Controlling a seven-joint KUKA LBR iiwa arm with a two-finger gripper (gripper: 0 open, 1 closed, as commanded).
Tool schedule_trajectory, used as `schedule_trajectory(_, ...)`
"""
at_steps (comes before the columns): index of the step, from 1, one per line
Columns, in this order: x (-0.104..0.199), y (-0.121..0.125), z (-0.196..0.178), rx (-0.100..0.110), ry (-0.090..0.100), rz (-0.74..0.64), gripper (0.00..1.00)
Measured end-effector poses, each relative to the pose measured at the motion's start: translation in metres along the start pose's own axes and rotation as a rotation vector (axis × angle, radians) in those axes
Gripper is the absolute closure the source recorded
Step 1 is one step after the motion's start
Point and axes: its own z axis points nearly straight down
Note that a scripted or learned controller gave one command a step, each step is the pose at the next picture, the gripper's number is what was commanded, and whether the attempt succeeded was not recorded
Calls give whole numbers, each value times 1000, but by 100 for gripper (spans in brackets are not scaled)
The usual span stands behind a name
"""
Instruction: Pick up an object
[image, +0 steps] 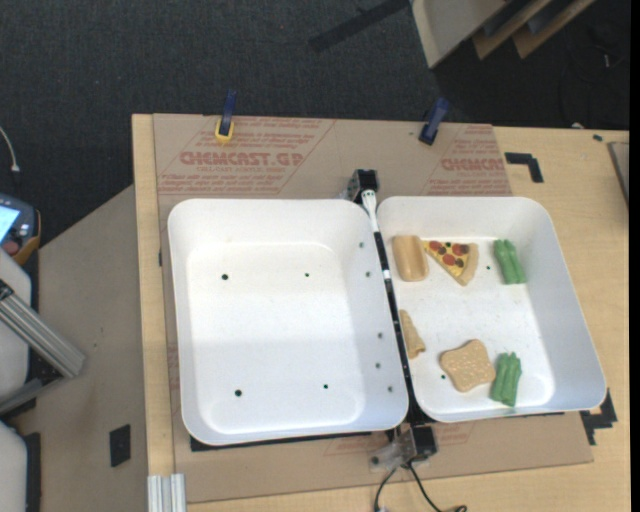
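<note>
A brown cardboard sheet (330, 150) printed in red covers the bench (100, 330). Yellow (226, 126) and blue (434, 122) clamps grip its far edge. Two black clips (362, 184) (420, 440) sit where the bins meet.

Even overhead light, fairly bright. Left bin (270, 320) shows a clear split: far half slightly shaded grey, near half brighter white, edge running straight across its floor. Right bin (560, 300) evenly lit, no hot spots. Soft short shadows under the toy food pieces, e.g. the pizza slice (452, 258). Dark floor above the counter (100, 330) is dim, low detail. Overall sharpness mediocre, fine texture mushy, printed lettering on the cardboard sheet (300, 145) readable but soft. No obvious motion blur or edge warping.
</note>
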Motion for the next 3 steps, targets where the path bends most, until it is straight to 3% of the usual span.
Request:
schedule_trajectory(1, 0, 0, 0, 1, 0, 0, 0)
schedule_trajectory(2, 0, 1, -11, -5, -4, -1, 100)
schedule_trajectory(3, 0, 1, -10, -3, -3, -1, 0)
